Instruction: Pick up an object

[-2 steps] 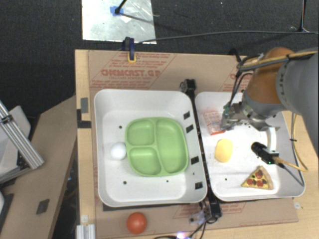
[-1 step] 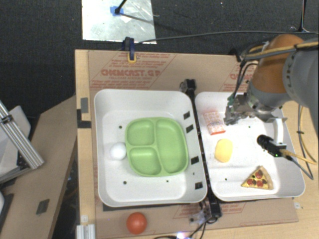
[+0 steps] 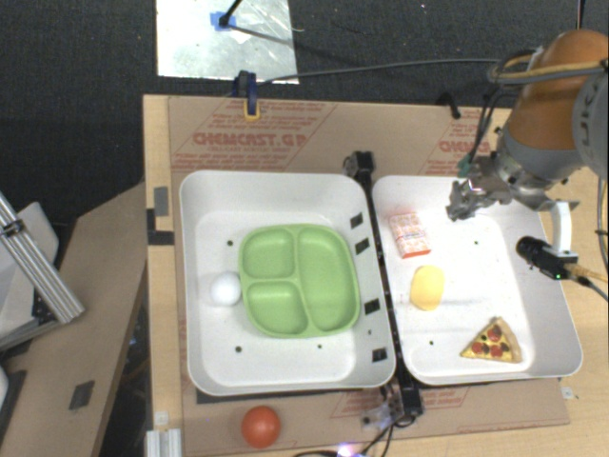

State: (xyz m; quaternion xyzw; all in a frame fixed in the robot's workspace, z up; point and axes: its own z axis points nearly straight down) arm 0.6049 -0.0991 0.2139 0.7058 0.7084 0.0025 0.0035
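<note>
So my two-finger gripper (image 3: 463,201) hangs over the back of the right white bin (image 3: 561,346), nothing between its fingers that I can see; how wide they're spread I can't tell. Closest candidate is the small pink-and-white printed packet (image 3: 408,234), just beside it. The yellow lemon-shaped toy (image 3: 426,287) and plastic pizza slice (image 3: 494,341) sit nearer the front.

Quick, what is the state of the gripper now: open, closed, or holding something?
Gripper: cannot be told; it hangs above the back of the right bin, nothing visibly held.
</note>
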